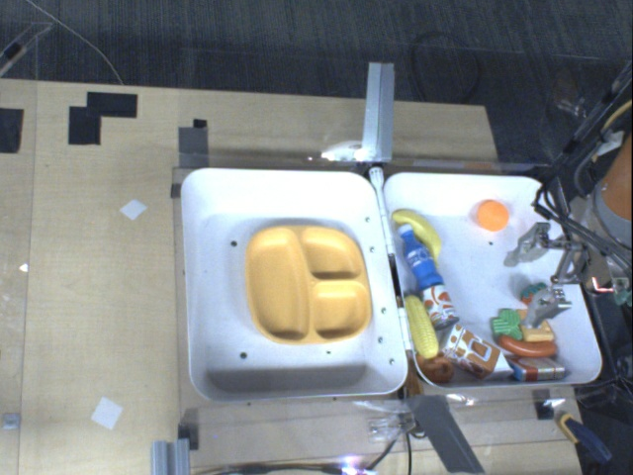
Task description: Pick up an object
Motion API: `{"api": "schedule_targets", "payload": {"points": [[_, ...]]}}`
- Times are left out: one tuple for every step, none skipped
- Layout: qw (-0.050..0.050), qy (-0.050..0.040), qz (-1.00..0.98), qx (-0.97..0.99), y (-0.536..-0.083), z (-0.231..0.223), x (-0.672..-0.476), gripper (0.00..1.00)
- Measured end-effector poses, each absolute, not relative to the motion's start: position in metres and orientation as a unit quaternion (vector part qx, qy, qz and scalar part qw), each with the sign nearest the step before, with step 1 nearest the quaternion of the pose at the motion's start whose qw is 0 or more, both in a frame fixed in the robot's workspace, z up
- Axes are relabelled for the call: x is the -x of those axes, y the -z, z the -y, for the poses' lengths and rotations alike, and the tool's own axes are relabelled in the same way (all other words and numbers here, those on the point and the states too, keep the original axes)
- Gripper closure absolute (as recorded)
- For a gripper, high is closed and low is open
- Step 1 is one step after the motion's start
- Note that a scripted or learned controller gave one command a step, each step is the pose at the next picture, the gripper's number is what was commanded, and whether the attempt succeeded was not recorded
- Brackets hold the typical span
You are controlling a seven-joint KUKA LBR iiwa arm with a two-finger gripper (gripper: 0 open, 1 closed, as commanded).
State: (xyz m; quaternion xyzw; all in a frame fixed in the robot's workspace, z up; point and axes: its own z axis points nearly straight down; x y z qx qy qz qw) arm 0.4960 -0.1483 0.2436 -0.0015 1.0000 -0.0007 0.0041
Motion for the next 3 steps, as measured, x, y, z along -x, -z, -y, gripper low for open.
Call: {"api": "schedule_targets", "payload": {"points": [[0.005,0.0005,-0.996,-0.092,-0.242,0.164,-0.529,0.0],[0.006,0.0012,-1.0,-0.019,-0.106,0.146,-0.505,0.0],[0.007,0.0001,-0.994,-0.109,-0.089,0.158,-0.608,0.0]]}}
